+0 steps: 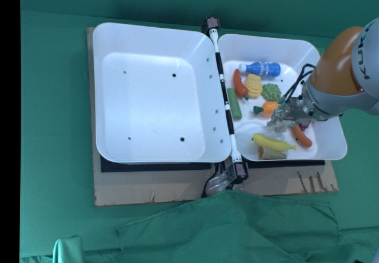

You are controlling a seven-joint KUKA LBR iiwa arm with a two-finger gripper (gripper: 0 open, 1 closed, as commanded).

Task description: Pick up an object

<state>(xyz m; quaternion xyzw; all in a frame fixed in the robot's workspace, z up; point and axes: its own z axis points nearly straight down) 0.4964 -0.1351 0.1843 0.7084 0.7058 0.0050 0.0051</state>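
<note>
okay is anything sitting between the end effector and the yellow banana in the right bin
Nothing visible does. The end effector hangs over the right bin, and the banana lies just below it in the camera view, with bare white floor between them. The sausage lies off to the side.

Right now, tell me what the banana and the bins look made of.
Banana: likely moulded plastic; uniform bright yellow, smooth, toy-like. Bins: probably thin glossy plastic; white, with soft highlights and rounded, formed rims and corners.
</note>
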